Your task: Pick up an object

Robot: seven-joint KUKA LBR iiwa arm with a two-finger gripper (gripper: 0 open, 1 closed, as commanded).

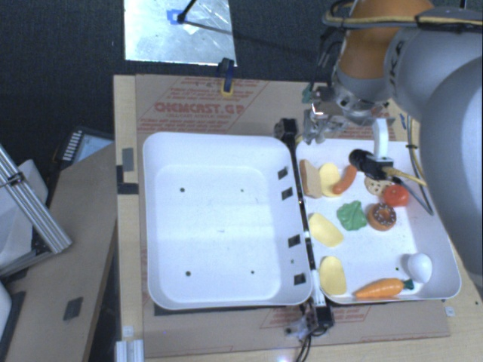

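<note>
Nearest the camera, along the right bin's (445,266) front rim, lie a carrot (379,287), a white egg (417,265) and a yellow piece (333,274), all well below the gripper (321,125). Farther in sit another yellow piece (325,230), a green leafy toy (351,216), a brown donut (382,216) and a tomato (395,195). Closer under the gripper are a bread slice (310,178), a pale yellow piece (330,179) and a sausage (346,179). The left bin (162,164) offers wide bare floor, left of the gripper. The gripper hangs over the right bin's back edge; whether its jaws are parted I cannot tell. Beyond, the cardboard (196,100) reads roughly "CHEMCAST".
</note>
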